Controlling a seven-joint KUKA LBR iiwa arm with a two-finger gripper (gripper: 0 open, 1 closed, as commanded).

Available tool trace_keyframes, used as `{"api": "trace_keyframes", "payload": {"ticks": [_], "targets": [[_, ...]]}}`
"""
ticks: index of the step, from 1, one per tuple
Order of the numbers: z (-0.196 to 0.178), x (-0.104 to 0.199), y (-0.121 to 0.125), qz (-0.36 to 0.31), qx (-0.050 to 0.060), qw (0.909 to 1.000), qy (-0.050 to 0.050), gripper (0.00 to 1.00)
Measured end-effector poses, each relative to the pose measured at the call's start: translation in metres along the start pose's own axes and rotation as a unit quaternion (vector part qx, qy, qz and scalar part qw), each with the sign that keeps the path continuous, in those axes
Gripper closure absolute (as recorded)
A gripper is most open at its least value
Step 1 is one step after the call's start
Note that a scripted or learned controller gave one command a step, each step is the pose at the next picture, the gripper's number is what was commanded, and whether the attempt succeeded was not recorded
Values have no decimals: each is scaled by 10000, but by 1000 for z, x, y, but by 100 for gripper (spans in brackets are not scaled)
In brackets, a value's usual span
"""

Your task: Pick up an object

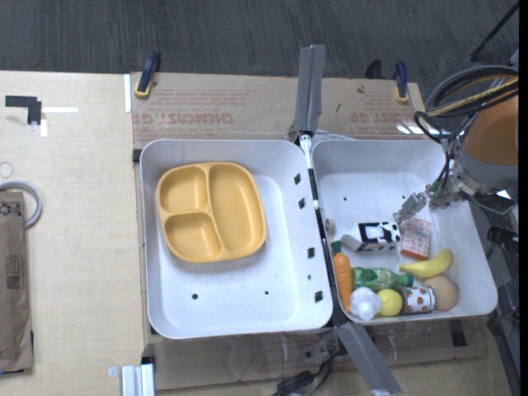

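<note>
Jaws (410, 208) (state unclear) above right bin (363, 167), near carton (379, 234), packet (416, 238); banana (427, 264), carrot (342, 277) below.

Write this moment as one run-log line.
phase: approach | pincer: above right white bin | nearest: small red-and-white packet | yellow divided plate: left bin

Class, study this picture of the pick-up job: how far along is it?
Done: the hand has reached the right bin. In hand: it hovers by the small packet, with nothing visibly gripped. Left: grasping and lifting; the banana and carrot lie untouched.
</note>
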State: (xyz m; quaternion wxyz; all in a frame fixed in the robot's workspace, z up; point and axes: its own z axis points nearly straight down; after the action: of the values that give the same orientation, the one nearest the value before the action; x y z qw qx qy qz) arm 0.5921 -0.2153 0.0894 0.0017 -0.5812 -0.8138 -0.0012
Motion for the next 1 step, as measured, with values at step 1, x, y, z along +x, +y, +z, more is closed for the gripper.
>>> {"api": "trace_keyframes", "payload": {"ticks": [1], "targets": [[1, 36, -57, 152, 19, 9999, -8, 0]]}}
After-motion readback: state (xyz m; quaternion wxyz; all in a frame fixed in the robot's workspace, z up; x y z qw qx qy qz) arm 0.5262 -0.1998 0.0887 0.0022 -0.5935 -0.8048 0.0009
